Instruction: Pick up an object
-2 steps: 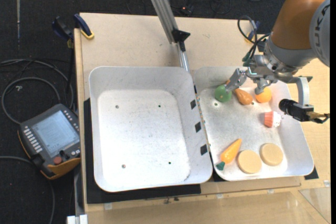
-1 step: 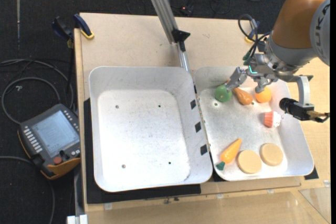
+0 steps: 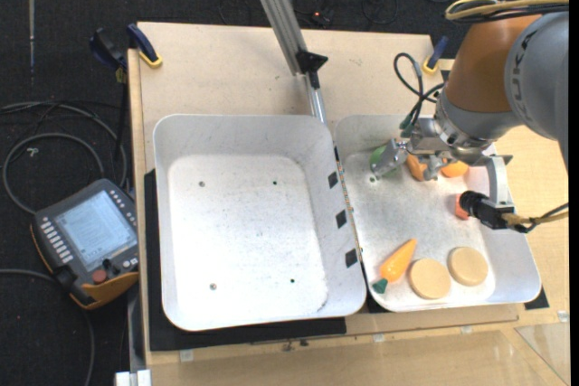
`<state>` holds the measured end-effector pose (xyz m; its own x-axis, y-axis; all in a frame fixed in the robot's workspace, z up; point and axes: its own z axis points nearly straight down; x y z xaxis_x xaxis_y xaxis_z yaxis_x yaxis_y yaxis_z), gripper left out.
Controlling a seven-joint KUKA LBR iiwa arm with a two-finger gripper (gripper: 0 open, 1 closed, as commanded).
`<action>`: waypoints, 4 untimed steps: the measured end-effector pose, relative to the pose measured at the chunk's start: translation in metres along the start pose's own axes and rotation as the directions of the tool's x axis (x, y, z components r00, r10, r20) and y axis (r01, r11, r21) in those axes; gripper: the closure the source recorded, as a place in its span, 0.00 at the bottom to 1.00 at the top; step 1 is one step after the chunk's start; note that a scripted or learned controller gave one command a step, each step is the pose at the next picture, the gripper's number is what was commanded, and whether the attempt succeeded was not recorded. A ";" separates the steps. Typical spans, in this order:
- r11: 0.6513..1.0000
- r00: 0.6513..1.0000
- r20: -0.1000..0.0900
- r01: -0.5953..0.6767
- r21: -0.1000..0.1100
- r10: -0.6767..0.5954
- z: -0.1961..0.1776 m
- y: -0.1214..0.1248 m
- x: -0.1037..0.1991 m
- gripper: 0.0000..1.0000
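The jaws hang low over the far part of the right bin, directly above a small orange object; whether they are open or closed on it cannot be determined from this angle. The object appears to be a light, rigid plastic toy with a smooth, possibly slippery skin. Grip it across its narrow width, near the middle. A toy carrot and two tan discs lie near the front edge, well apart from the jaws.

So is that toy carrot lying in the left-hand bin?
No, the carrot lies in the right bin, near its front edge beside two round tan discs.
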<state>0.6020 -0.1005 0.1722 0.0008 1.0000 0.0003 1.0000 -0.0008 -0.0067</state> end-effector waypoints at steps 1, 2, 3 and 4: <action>1.000 1.000 0.000 -0.001 0.000 0.001 0.059 0.003 -0.008 0.00; 1.000 1.000 0.000 0.000 -0.004 0.000 0.078 0.003 -0.008 0.00; 1.000 1.000 0.001 -0.001 -0.008 0.001 0.067 0.003 -0.008 1.00; 1.000 1.000 0.001 0.003 -0.012 -0.003 0.018 -0.001 0.000 1.00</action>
<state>0.6004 -0.1002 0.1541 -0.0026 1.0000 -0.0004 1.0000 0.0026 0.0050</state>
